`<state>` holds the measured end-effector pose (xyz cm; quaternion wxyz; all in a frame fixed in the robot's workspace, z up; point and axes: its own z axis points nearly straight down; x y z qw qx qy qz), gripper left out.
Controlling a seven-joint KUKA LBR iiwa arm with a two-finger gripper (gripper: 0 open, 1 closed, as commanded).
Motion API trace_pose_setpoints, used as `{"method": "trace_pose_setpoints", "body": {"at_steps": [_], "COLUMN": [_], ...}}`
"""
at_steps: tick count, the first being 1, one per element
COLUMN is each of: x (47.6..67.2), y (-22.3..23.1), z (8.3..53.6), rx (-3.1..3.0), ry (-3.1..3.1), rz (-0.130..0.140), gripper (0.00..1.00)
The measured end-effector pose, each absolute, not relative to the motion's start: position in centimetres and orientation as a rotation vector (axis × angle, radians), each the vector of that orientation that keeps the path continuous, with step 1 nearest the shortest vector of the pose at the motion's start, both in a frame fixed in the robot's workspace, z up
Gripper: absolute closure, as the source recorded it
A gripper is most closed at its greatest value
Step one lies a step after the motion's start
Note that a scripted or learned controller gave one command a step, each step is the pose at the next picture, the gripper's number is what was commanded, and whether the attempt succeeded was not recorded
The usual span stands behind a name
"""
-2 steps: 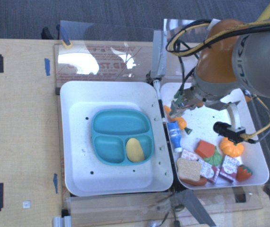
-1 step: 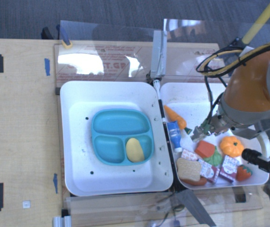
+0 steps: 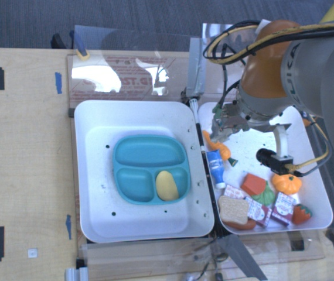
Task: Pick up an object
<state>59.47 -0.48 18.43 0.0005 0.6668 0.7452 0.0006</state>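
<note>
pincer: low in the right bin, upper-left part of that bin, just above the orange carrot-like piece; how far it is open cannot be told from this slant, and nothing is visibly in it
target: likely the orange carrot-like piece or the blue tube lying just below it along the bin's left wall
clutter: bread slice, red block, small pumpkin, packets, all packed at lower right of the frame
left bin: holds a teal 3-part tray with a yellow lemon-like item in its lower right section
risk 1: target touches the wall, so 1 side of the pincer may hit the rim and close on nothing
risk 2: carrot and tube touch, so a close may nudge both or pinch 2
risk 3: round slick shapes may squirt out
risk 4: cables hang near the wrist, snag possible
</note>
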Motion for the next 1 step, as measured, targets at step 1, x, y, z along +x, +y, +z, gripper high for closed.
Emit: {"method": "trace_pose_setpoints", "body": {"at_steps": [1], "x": [59.47], "y": [-0.57], "z": [18.46], "rx": [2.095], "ry": [2.339], "rz": [0.001], "gripper": [0.00]}}
